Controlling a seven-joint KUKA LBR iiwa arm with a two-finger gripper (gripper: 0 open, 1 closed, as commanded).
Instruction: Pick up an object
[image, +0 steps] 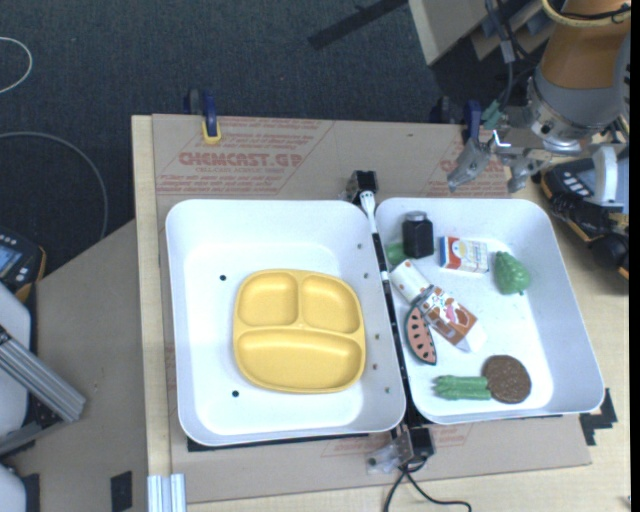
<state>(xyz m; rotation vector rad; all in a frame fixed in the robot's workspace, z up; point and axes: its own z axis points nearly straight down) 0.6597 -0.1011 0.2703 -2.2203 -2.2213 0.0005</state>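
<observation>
The task looks barely begun: the gripper (492, 158) hangs above the bench just past the far rim of the right bin (560, 300), its two fingers spread apart with nothing between them. No object has been lifted; everything lies on the bin floor. What is left, by this judgement, is the whole of it: come down over one item, close on it, raise it.

The candidates all sit in the right bin. A black block (418, 238) stands near the far left corner, with a small carton (466, 254) in white, red and blue just beside it, and a knobbly green toy (511, 273) next to that. A white tube (406, 278) lies near the dividing rim, touching a crinkly wrapper (450, 317). A watermelon slice (421, 337), red with dark seeds, curves beside the wrapper. Towards the near edge a green pod (458, 387) lies touching a flat brown cookie (507, 379).

The left bin (195, 300) holds a yellow tray (299, 331), smooth moulded plastic with rounded corners and three compartments.

Both bins are shallow, glossy white plastic with rounded rims, resting on a cardboard sheet (250, 160) printed in red lettering
</observation>
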